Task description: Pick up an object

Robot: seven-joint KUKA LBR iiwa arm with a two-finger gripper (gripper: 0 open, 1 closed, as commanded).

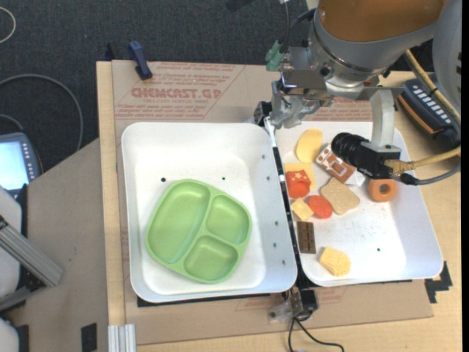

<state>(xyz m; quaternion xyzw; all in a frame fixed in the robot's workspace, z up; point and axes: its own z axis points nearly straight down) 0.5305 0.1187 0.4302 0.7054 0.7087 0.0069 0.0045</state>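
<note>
My gripper hangs over the far end of the wall between the two bins, above the right bin's back left corner. Nothing shows in its grasp. Several toy foods lie in the right bin: a pale yellow piece closest to the gripper, a brown and white patterned block, an orange-red block, a red tomato, a tan bread slice, a brown chocolate bar, a yellow cheese wedge and an orange donut.
A green divided plate lies in the left bin. A small yellow chip sits beside the tomato. The arm's grey and orange body looms over the far right. A blue clamp stands on the cardboard behind the bins.
</note>
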